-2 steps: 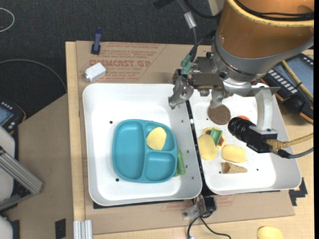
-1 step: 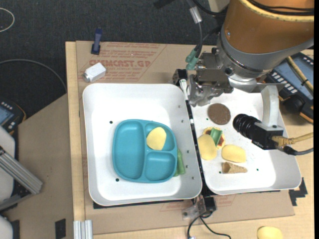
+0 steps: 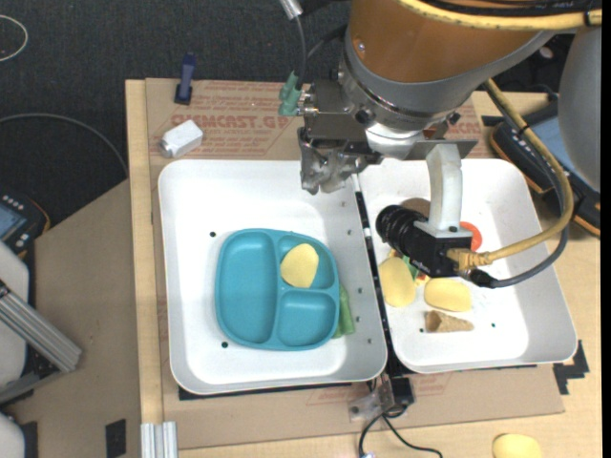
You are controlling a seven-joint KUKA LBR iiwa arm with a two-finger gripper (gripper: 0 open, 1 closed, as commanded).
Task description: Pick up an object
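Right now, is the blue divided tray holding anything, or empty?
Holding something. The blue divided tray in the left bin has one pale yellow piece lying in its upper right compartment; the other compartments look bare.

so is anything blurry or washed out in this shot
In the camera view, the large orange-and-grey arm housing near the lens looks soft, while the blue divided plastic tray is sharp; the white left bin is bright but keeps its edges, and shadows under the arm are mild.
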